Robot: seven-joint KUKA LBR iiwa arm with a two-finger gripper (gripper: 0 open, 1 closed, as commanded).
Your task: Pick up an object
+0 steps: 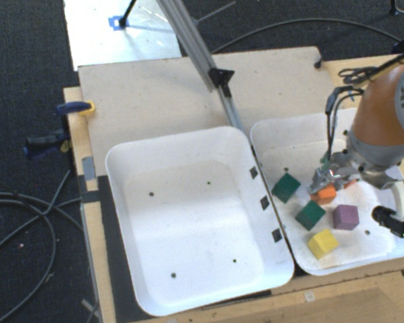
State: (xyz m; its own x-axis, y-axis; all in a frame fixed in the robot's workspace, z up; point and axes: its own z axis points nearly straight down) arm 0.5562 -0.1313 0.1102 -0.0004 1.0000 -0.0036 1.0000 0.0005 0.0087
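Down in the right white plastic bin (pixel 289 141), the two-finger gripper (pixel 323 183) is sitting directly over a small orange block (pixel 327 194); whether its fingers are closing on it, I cannot tell. A dark green cube (pixel 286 186) is lying at nine o'clock from the gripper, a second dark green cube (pixel 311 215) at seven o'clock, a purple cube (pixel 345 216) at five o'clock and a yellow cube (pixel 322 243) at six o'clock. The grey arm with its orange band (pixel 379 121) is reaching in from three o'clock. The left white bin (pixel 177 145) is lying alongside. No readable writing is showing.
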